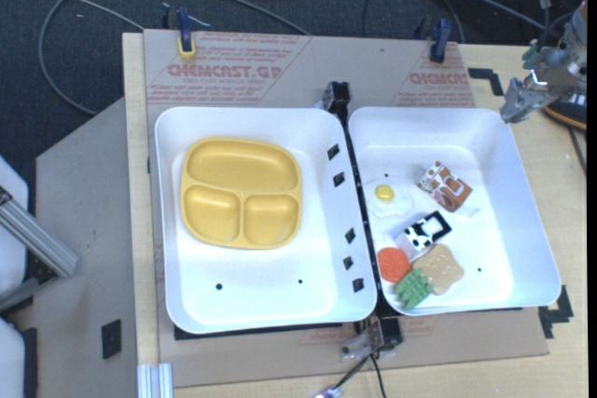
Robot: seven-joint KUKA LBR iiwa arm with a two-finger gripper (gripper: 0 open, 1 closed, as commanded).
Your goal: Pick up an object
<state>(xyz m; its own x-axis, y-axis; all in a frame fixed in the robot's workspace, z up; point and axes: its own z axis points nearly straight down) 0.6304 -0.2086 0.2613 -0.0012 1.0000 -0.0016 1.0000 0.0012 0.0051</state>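
1. White right bin holds small toy foods toward its near-left corner.
2. Tool hangs past the bin's far-right corner; grip state unclear, probably empty.
3. Descend squarely over one isolated piece.

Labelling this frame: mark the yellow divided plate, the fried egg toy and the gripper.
yellow divided plate [242, 191], camera view, on the ridge where its three compartments meet.
fried egg toy [384, 194], camera view, on its yolk.
gripper [516, 107], camera view, at its fingertips.
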